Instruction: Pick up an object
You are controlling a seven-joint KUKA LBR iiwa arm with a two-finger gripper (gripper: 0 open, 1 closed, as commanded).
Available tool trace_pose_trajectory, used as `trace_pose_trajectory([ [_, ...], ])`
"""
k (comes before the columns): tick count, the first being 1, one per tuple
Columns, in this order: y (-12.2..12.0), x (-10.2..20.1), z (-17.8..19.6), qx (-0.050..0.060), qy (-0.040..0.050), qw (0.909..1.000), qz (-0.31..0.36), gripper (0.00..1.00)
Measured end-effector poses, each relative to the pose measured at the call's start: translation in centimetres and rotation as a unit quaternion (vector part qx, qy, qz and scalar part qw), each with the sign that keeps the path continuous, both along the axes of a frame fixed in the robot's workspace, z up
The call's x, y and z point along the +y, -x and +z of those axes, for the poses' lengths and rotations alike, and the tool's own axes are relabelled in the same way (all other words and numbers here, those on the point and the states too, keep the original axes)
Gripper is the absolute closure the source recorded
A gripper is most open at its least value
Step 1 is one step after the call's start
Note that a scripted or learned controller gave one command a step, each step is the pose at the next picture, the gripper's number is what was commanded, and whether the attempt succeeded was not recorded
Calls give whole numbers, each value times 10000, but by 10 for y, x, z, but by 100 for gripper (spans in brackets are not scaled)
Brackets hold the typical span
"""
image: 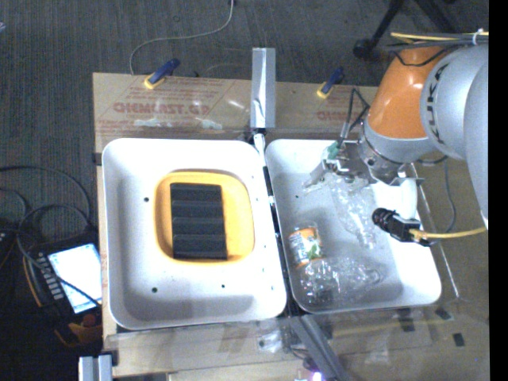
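Observation:
In the right bin [432, 292] lie a small container with an orange and green label [304, 244], a crumpled clear plastic piece [337, 276] near the front, and a clear plastic bottle [355, 213] in the middle. My gripper [337, 165] hangs over the back of this bin, just above the top end of the clear bottle. Glare and clear plastic hide what lies under it. In the left bin [131, 213] sits a yellow holder [242, 213] with a ridged black block [198, 221] set in it.
A metal post [263, 86] stands at the back between the bins. Blue and yellow clamps [161, 72] [331, 80] hold the board behind. A black fitting with a yellow cable [397, 222] hangs off the arm over the right bin's right side. A tablet [71, 272] lies at the far left.

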State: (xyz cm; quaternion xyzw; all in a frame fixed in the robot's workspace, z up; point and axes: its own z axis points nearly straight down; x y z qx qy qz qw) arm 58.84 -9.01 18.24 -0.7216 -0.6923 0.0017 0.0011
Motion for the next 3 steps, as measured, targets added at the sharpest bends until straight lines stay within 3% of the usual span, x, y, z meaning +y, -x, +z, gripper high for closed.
trace_pose_trajectory([
  [1, 31, -7, -88, -30, -10, 9982, 604, 0],
  [2, 31, -6, -80, -26, -27, 9982, 606, 100],
  [3, -49, 24, 1, -15, -16, 9869, 1613, 100],
])
